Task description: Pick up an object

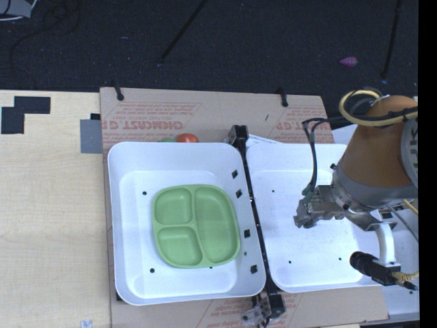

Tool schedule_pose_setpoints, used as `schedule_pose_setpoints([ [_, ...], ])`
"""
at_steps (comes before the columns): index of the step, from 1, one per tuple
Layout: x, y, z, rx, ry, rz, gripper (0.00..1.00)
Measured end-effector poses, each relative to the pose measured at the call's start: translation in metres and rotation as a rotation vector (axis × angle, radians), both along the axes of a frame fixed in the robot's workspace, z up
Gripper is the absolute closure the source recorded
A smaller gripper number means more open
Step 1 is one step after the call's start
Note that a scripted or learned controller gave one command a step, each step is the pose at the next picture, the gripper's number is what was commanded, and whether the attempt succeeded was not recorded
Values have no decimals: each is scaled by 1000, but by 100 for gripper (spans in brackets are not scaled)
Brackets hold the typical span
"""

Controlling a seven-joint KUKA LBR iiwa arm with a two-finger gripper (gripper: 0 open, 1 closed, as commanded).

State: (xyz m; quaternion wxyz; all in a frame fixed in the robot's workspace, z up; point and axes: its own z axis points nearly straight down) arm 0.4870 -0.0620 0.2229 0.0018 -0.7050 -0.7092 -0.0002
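Currently my claw (305, 217) hangs over the right bin (287, 265); I cannot tell its finger state. I'd shift left, then descend squarely on the green divided plate (196, 225).

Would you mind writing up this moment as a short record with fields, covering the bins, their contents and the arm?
left bin: holds a green divided plate, lying flat
right bin: gripper above its floor
arm: reaching in from the right
behind left bin: small red object, partly hidden by the rim
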Motion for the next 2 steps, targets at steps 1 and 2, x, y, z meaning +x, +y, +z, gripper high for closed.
schedule_pose_setpoints([
  [1,-2,53,11,0,0,0,100],
  [2,-6,112,15,-1,1,0,100],
])
